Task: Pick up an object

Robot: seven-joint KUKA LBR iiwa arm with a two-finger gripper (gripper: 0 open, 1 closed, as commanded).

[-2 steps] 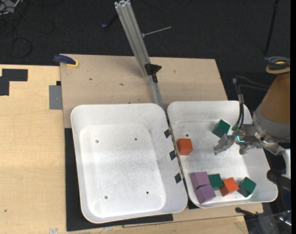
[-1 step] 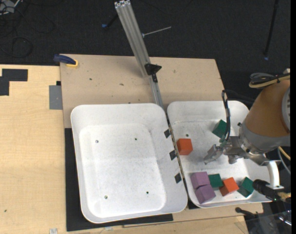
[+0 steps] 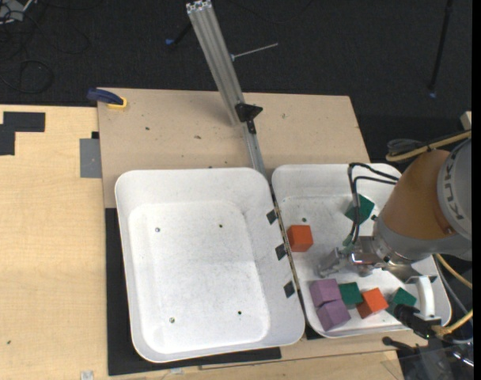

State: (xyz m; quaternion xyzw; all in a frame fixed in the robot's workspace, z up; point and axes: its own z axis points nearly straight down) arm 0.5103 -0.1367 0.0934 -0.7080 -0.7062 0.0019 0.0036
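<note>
Here the arm (image 3: 426,204) reaches into the right bin (image 3: 320,182), and its gripper (image 3: 335,261) hangs low over the bin floor, just right of the orange cube (image 3: 300,238) and apart from it. The metal fingers look slightly apart with nothing between them, though they are small and partly blurred against the white floor. The orange cube sits by itself close to the bin's left wall, beside the black clips (image 3: 278,252) that join the two bins. Toward the near edge of the same bin, below the orange cube and to its right, lies a crowd of blocks — two purple blocks (image 3: 329,302) touching one another, a dark green block (image 3: 350,294) just beside them, a smaller orange block (image 3: 373,301) touching that green one, and another green block (image 3: 403,298) further right near the rim. One more green piece (image 3: 360,209) shows up and to the right of the orange cube, tight against the arm's wrist and the black cables. The cluster lies just below the gripper, close to its path. The left bin (image 3: 197,267) lies left of the orange cube, across the shared walls. Behind both bins a slanted aluminium bar (image 3: 219,62) rises from the wooden bench (image 3: 185,129), well away from the cube.
</note>
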